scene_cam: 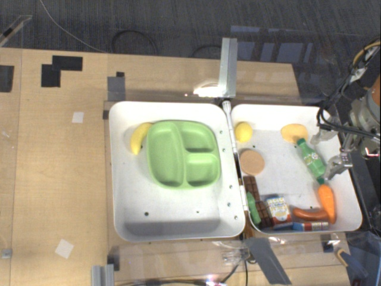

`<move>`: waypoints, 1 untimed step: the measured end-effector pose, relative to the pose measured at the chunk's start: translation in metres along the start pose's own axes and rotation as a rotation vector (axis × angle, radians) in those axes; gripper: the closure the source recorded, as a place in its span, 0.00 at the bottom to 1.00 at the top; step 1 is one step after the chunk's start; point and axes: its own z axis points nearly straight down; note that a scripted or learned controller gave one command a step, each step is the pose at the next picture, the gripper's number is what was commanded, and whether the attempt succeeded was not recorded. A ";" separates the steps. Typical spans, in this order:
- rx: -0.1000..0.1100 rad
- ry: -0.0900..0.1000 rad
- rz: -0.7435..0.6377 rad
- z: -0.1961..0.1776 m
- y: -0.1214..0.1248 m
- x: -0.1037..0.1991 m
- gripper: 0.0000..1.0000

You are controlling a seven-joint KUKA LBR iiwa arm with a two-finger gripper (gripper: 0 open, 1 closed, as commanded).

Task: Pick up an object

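So the right bin (357, 216) is the busy one. The green bottle (311, 158) lies on its side near the bin's right wall, long axis running diagonal, one end up-left toward the yellow lump (293, 132) and the other down-right toward the carrot (326, 200). The carrot sits just below it, standing more or less top to bottom in the view, slightly tilted.

The arm comes in from the right edge, grey with cables around it, wrist hanging over the right rim of that bin. The gripper (336, 157) is right beside the bottle's lower end, with a finger (334, 165) showing pale grey just right of it. Nothing is visibly pinched between the fingers; whether they're spread or closed I honestly can't tell from this angle.

Count for the right bin: one bottle, one carrot, one lemon (243, 131), one yellow lump, one tan disc (252, 161), one brown bar (252, 189), one small can (277, 207), one red sausage-looking thing (306, 214) along the bottom.

Left bin (128, 216): one green tray (181, 152) with three compartments, and one banana (139, 137) touching its left side.
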 end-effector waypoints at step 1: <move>-0.003 0.009 0.118 0.097 -0.030 -0.013 0.00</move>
